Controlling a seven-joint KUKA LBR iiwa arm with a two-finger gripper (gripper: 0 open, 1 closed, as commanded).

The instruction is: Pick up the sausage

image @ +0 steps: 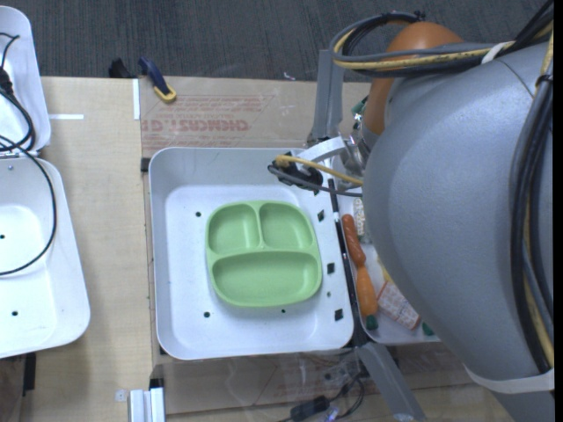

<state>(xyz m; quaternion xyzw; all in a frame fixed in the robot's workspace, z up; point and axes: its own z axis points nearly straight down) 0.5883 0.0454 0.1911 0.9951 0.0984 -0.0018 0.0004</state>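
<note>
Sausage waiting at the edge of the right-hand bin

The sausage (352, 238), a slim reddish-brown link, lies lengthwise along the left wall of the right bin (387, 332), end to end with an orange carrot (364, 293) and beside a printed packet (398, 306). Next door, a smooth green divided plate (262, 253) sits centred in the white bin (176, 262). The grey arm (466, 209) looms overhead; whether the gripper is spread or closed I cannot tell.

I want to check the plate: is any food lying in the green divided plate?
No, the green divided plate has three bare compartments; the sausage lies in the bin to its right.
</note>
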